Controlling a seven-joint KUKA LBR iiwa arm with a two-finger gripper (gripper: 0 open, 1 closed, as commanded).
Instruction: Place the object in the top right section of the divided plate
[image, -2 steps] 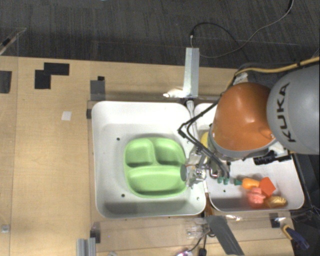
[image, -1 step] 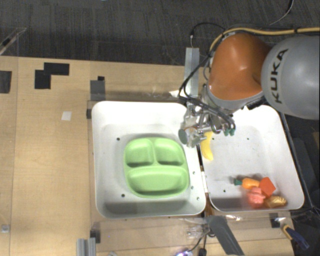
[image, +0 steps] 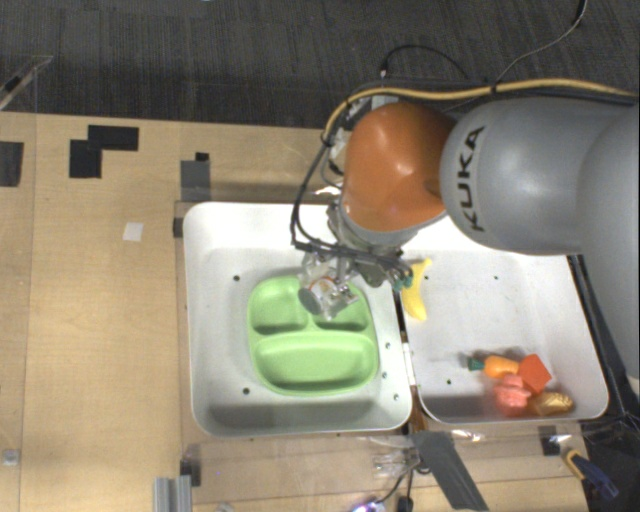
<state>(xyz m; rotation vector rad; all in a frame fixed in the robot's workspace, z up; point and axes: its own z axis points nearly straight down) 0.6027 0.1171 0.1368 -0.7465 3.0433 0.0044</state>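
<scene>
Clearly, the gripper (image: 330, 292) is positioned low over the green divided plate (image: 312, 358), which lies in the left bin (image: 215, 300). It hangs above the plate's far right section, the arm (image: 480, 180) reaching in from the right with its orange band (image: 395, 165) directly above the wrist. Whether anything is carried cannot be told, since the metal parts and cables there blur together, and no object can be made out with certainty beneath them. A yellow object (image: 414, 297) is seen at the divider between the two bins, just right of the gripper, partly inside the right bin (image: 590, 340); it may be the task's thing, though this cannot be confirmed. At the near end of the right bin a small cluster of toy food (image: 520, 382) is gathered, in orange, red, pink and gold. The plate's large near section and its far left section appear bare. The task is judged to be at its placing stage: the approach to the correct section seems made, while a confirmed deposit and the withdrawal are left.
</scene>
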